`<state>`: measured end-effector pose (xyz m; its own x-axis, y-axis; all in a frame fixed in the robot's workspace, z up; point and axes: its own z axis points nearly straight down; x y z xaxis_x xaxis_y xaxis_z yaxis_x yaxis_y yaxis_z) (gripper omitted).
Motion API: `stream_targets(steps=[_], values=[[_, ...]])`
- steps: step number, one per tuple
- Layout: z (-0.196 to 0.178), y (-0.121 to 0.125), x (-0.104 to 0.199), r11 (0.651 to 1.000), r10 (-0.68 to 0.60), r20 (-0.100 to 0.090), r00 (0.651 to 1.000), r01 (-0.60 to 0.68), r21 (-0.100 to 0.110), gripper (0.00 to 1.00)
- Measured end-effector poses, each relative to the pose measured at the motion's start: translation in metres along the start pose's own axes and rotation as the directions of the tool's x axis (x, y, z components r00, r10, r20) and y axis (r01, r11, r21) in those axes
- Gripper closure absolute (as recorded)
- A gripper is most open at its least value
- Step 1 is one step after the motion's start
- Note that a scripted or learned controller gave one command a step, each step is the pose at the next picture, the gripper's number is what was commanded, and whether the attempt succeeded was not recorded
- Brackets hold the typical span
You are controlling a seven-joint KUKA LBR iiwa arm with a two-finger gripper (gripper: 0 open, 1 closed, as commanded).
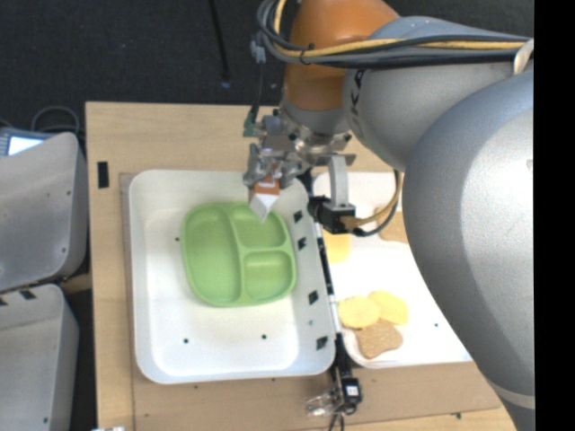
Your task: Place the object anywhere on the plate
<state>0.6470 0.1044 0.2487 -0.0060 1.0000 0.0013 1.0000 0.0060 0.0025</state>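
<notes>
Our claw (266, 180) is clamped on a small orange-and-white object (264, 197), hanging over the green divided plate (239, 254) just below it. Released here, we judge it could strike the plate's upper rim and tumble into the white bin (158, 330).

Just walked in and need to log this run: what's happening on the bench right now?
The grey arm reaches in from the right, its gripper hanging over the far edge of the green divided plate in the left bin. A small white and orange object sits at the gripper's tip, just above the plate's rim; whether it is actually gripped is unclear. The right bin holds yellow slices and a brown cracker-like piece.
</notes>
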Motion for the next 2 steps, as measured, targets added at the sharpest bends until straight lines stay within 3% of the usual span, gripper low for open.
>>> stream_targets(steps=[1, 2], values=[[-0.0013, 0.0009, -0.0133, 1.0, 0.007, 0.003, 1.0, -0.007, 0.001, 1.0], [-0.0012, 0.0007, -0.0127, 1.0, 0.004, 0.003, 1.0, -0.004, 0.001, 0.0]])
